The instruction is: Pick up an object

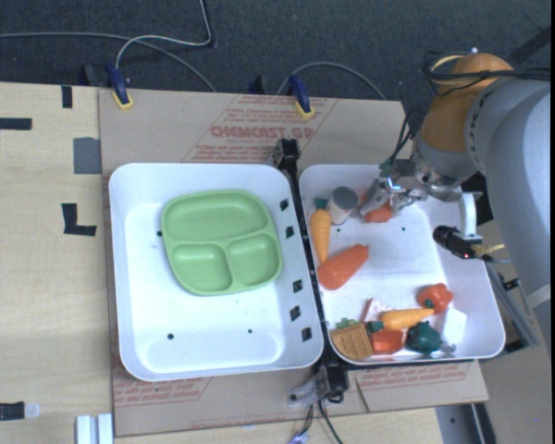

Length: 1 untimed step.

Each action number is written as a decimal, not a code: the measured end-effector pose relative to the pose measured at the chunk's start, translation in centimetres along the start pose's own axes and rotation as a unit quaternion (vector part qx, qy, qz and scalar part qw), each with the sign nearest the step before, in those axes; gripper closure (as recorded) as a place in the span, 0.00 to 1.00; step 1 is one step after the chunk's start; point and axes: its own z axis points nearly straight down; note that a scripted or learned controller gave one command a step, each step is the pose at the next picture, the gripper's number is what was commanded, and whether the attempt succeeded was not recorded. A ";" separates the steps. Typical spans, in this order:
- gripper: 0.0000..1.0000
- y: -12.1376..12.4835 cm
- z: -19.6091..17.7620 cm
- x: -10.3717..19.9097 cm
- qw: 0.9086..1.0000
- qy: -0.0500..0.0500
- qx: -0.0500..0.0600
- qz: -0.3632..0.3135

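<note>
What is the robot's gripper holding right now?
It cannot be told. The gripper is right over a small red-orange piece in the right bin, but no hold shows.

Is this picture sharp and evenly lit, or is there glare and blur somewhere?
In the camera view, light is soft and even, with faint shadows inside the white bins; the green plate looks crisp; the end effector is slightly soft, its small parts hard to make out; the toy food pile is small and runs together; no strong glare.
</note>
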 end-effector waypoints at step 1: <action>1.00 -6.0 -8.7 8.2 1.000 0.000 -0.001 0.000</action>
